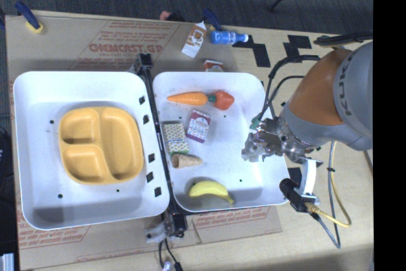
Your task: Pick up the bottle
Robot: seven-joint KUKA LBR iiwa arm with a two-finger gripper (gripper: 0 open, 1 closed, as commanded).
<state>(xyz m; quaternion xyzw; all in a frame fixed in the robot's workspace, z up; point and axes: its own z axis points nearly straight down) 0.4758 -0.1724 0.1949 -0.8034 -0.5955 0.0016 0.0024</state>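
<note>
Bottle (226, 38) blue, outside bins; label unreadable

Bottle (228, 38) lies behind the right bin (257, 82) (outside it).

Counter (298, 244) (pale wood, partly covered by printed cardboard (120, 41)) bearing two white bins: left bin (25, 155) and right bin (254, 89), edges touching. Behind the right bin lie a blue bottle (227, 38), a small carton (194, 40) and a red-topped packet (214, 65).
</note>
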